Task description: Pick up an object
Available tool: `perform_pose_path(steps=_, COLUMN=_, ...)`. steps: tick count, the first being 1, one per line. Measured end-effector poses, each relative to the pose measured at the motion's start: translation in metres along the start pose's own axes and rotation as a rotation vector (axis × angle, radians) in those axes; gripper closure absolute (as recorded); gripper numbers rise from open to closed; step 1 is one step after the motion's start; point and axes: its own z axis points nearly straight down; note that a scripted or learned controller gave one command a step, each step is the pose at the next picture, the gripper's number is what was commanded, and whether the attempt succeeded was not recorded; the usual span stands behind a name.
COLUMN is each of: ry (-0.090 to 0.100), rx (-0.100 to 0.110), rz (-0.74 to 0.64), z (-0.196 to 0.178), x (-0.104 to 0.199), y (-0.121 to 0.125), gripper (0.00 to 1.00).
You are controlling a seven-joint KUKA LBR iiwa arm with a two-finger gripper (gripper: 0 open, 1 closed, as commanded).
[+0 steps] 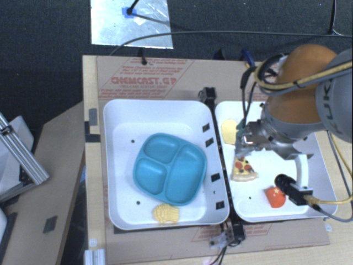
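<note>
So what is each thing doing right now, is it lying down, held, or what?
Blue divided plate: lying flat in the left bin, nothing on it.
Yellow corn: lying loose beside the plate's near edge.
Pizza slice: lying flat in the right bin, just under the gripper.
Pale yellow piece: resting on the bin floor.
Orange-red toy: resting, not held.

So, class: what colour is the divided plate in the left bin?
Blue: the divided plate, seen in the camera view.

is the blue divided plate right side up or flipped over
Right side up: the blue plate in the left bin shows its three hollow compartments facing the camera.
</note>
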Motion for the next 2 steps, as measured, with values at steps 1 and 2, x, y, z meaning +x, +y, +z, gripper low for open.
perform_pose_path(steps=1, ry=0.000, rx=-0.001, rz=0.000, z=-0.001, x=0.049, y=-0.001, gripper=1.00)
perform_pose_path(steps=2, ry=-0.001, rx=0.002, rz=0.001, z=0.021, x=0.096, y=-0.003, gripper=1.00)
